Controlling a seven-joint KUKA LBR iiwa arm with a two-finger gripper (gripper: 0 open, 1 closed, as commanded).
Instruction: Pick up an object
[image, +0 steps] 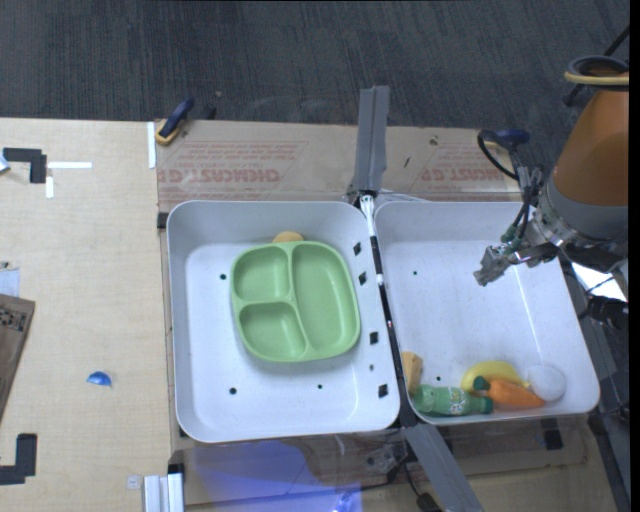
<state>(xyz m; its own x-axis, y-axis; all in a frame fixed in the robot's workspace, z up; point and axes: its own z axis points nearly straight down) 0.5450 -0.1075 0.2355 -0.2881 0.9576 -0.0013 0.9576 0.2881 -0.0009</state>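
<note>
Two shallow white bins sit side by side, and I'll use the right-hand white bin (440, 290) as my reference point for everything. Nearest the camera, along that bin's front wall, there's a little pile of candidates: a green plastic bottle lying on its side (450, 401), an orange carrot-shaped toy (517, 396) just beside it, a yellow banana-shaped toy (494, 373) tucked right behind those two, a pale whitish round thing (546, 380) in the front right corner, and a small tan scrap (411, 366) against the left wall. Any of them could be "the object", tbh.

Left of our reference bin, the other white bin (200, 300) has a light green three-compartment plastic tray (296, 300) sitting roughly in the middle, with a bit of something yellow (288, 238) peeking out from behind its far edge.

Further back in the right bin, up toward its far right side, is the small grey two-finger gripper (492, 264), hanging off the grey-and-orange arm (597, 150). It looks to be above the bare floor, well apart from the pile at the front. It's too small and blurry for me to say whether the fingers are spread or pinched, so can't tell. I don't see anything between them.

So progress-wise: basically nothing done yet, I'd say. Everything's lying in the bins, so the reach over an item, the grab and the lift are all left.
</note>
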